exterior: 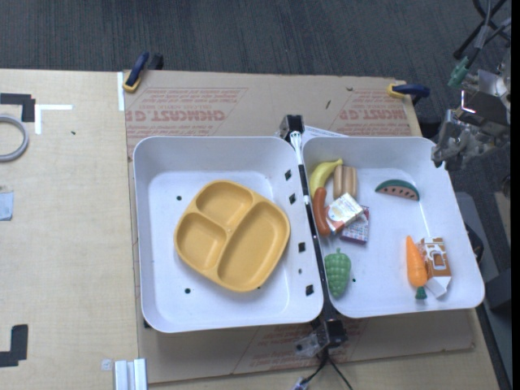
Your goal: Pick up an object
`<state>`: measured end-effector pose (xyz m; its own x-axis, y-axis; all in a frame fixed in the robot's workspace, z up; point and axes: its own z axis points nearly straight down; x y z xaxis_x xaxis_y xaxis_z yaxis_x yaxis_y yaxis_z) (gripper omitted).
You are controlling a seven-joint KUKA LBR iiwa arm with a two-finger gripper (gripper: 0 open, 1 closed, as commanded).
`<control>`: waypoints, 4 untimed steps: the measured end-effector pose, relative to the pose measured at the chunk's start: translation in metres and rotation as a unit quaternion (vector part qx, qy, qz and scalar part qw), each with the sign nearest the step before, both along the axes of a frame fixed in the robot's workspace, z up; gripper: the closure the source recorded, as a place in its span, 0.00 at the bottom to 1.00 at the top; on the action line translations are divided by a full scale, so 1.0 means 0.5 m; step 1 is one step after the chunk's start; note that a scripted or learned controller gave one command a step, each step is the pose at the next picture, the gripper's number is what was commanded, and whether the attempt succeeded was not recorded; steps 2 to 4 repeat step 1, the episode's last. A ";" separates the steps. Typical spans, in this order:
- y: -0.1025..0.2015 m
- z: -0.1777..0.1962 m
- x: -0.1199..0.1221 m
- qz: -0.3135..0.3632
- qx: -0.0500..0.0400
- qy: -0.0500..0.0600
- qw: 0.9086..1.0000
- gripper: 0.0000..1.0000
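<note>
Down at the near edge I see black cables (325,356) and a clip just below the spot where the two bins meet. Under the bins lies a brown cardboard sheet (187,104) with red writing on it. The writing is upside down from where I look, and I can't read it for sure.

My landmark is the right bin (455,210). Inside it, by its left wall, sit a yellow toy banana (323,171), a tan hot dog bun (344,179), a red-orange sausage (322,213), a small white packet (345,209) with a label too small to read, and a purple packet (356,229) just under it. A green bumpy fruit (337,270) lies near the bin's near-left corner. A watermelon slice (396,188) (green rind, red inside) rests toward the bin's far side. An orange carrot (416,262) lies by the right wall, touching a small orange and white carton (436,265).

The gripper (467,136) sits outside the right bin, just past its far-right corner, well apart from every toy. It has nothing in it that I can see, and I can't tell how far open it is.

Left of the right bin is the left bin (154,299), with a yellow tray (231,234) with three sections in it.
</note>
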<state>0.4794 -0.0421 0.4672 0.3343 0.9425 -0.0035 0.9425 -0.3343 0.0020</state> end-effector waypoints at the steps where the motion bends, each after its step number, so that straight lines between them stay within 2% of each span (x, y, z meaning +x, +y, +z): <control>1: -0.041 -0.307 -0.003 0.097 0.001 0.001 0.995 1.00; 4: -0.041 -0.307 -0.003 0.097 0.001 0.001 0.995 1.00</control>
